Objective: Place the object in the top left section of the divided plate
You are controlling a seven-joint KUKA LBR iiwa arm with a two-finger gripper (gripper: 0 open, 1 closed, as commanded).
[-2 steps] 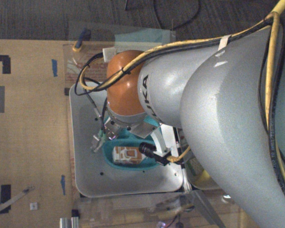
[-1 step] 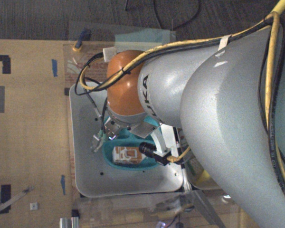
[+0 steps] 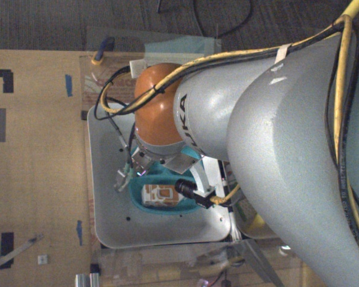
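One small boxy tan object [image 3: 160, 195] sits on the teal divided plate [image 3: 136, 197], lower-centre frame; looks light and rigid, grip its long sides; tool [image 3: 127, 173] state: cannot tell.

Smooth grey arm casing [image 3: 275, 130] with a soft sheen; glossy teal plastic divided plate [image 3: 161, 208]; matt white plastic bin [image 3: 107, 178]; matt brown cardboard-like bench top [image 3: 36, 178]

One plate [image 3: 145, 203] — perhaps one object [image 3: 160, 194].

Plate [image 3: 137, 202]: inside the left bin [image 3: 107, 220].
Object [image 3: 161, 195]: on the plate.
Arm [image 3: 239, 112]: above the bin, reaching from the right.
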